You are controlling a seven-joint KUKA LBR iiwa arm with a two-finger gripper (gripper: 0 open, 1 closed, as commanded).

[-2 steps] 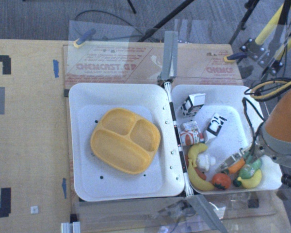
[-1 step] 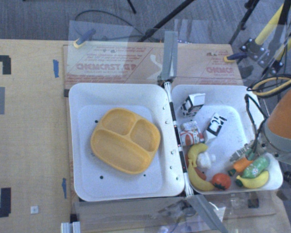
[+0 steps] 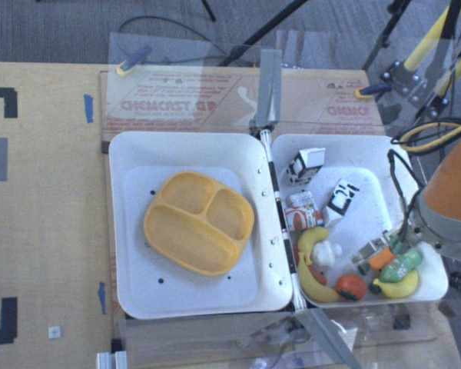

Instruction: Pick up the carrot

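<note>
Peeking from under the claw [image 3: 378,249], carrot [image 3: 382,258] half-hidden.

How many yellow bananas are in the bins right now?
2, both in the right white bin: a curved yellow plastic banana along its lower left side, and a smaller yellow banana near the lower right corner, just below the green item. Others could be hidden under the clutter.

Smooth, probably plastic yellow plate [image 3: 199,221]

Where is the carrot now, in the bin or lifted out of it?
In the bin. The carrot lies low in the right bin beside the green item, with the gripper right at it.
</note>
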